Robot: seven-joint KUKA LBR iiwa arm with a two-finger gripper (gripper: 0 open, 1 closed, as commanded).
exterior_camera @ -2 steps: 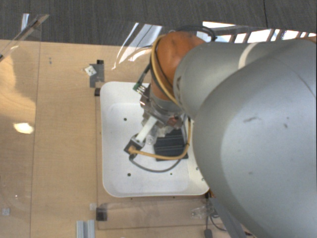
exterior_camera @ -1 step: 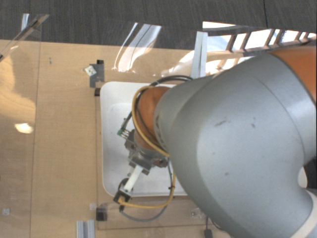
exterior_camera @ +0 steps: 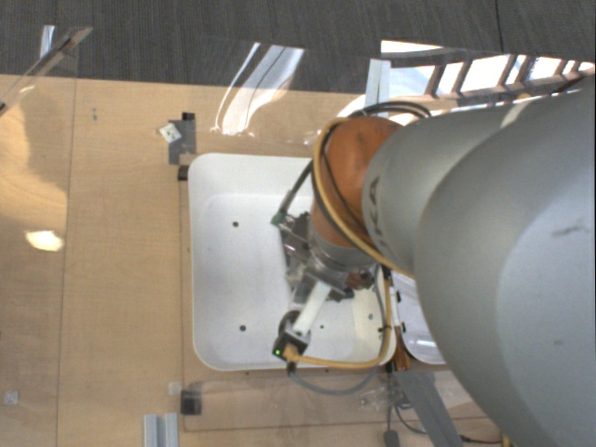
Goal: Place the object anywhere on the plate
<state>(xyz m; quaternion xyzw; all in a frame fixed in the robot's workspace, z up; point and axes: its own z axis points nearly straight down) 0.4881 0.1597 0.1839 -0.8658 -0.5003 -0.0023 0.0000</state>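
Big grey arm (exterior_camera: pixel 484 250) reaching in from R, covering much of R half of view. Orange band (exterior_camera: pixel 358 156) near ctr, just above wrist. Wrist pointed down into left bin (exterior_camera: pixel 228 259), over its R part, nearer front wall than back wall. Gripper (exterior_camera: pixel 304 264) seen from above, tucked mostly under wrist: open or closed, can't tell; holding anything, can't tell.

Where object lies: can't tell. Same for plate; arm hiding that side of bench.

Left bin: white, shallow, rounded corners. Two small dark dots (exterior_camera: pixel 236 223) on floor, one toward back, one toward front, both L of wrist & well apart from it.

Right bin (exterior_camera: pixel 421 345): just a white sliver of rim btwn wrist & arm's lower edge, rest blocked by arm.

Bench (exterior_camera: pixel 102 277): pale wood, wide stretch L of left bin, w/ bright glare patch (exterior_camera: pixel 44 240) at far L. Small black clamp (exterior_camera: pixel 186 142) touching left bin's back-L corner, another at front-L corner. Dark grey carpet (exterior_camera: pixel 186 7) beyond bench along top.
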